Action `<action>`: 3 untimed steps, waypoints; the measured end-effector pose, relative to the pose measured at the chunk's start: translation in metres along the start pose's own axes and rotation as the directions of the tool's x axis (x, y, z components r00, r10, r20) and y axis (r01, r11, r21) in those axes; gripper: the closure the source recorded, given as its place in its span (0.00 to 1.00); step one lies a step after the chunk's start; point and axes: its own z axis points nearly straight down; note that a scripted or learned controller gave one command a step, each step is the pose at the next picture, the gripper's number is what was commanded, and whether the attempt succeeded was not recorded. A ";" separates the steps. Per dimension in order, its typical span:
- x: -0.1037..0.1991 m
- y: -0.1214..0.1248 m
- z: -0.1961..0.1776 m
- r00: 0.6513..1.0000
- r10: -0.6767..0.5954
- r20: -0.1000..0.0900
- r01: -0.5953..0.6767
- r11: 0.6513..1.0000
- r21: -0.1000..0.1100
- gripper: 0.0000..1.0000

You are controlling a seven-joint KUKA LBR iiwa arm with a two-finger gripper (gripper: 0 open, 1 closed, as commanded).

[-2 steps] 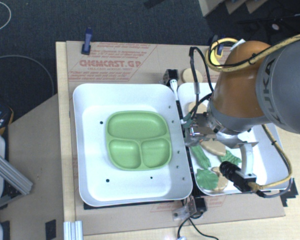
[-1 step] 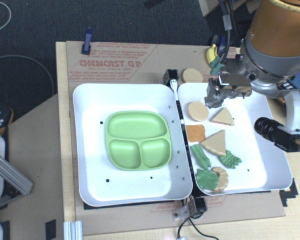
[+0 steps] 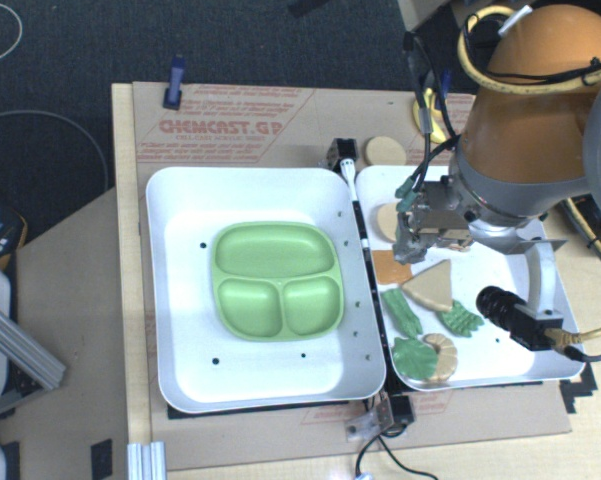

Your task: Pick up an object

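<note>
Hovering pincer (image 3: 417,249), two bins (image 3: 165,268) (image 3: 492,364), one green plate (image 3: 277,278)

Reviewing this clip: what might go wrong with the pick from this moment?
1. The jaws are close to the left wall of the right bin; coming down there, they may strike it.
2. The orange square, wedge and green leaf lie packed together, so a grasp may shove or catch a neighbour.
3. These pieces look flat and may slip out.
</note>
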 end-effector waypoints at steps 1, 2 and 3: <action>-0.021 0.001 0.068 1.000 -0.001 -0.001 0.001 1.000 -0.002 1.00; -0.041 0.040 0.147 1.000 -0.001 -0.001 0.001 1.000 -0.005 1.00; -0.033 0.000 -0.024 1.000 -0.007 -0.002 0.007 1.000 -0.019 1.00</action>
